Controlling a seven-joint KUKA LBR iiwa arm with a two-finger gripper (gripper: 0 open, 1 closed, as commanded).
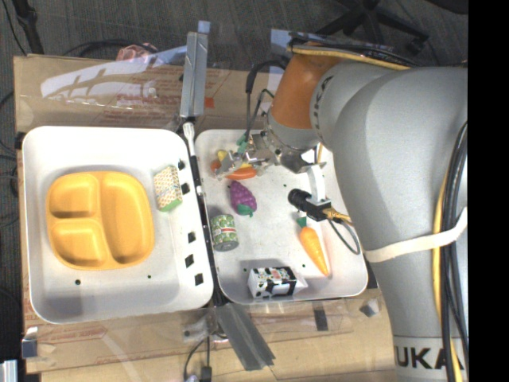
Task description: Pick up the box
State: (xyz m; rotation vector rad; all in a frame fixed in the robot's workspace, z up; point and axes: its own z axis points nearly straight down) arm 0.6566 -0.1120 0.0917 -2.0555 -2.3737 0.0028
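Note:
The box [272, 281] is small, black and white, and lies near the front edge of the right bin [350, 273]. My gripper [241, 161] is low over the far left part of that bin, well away from the box. It hangs right above a small orange and red toy [243, 173]. Nothing can be made out between its fingertips.
In the right bin lie a purple grape toy [243, 198], a green can [224, 231], an orange carrot [315, 249] and a small orange piece [215, 165]. The left bin [48, 293] holds a yellow divided plate [100, 217] and a patterned cup [167, 188] at its right wall.

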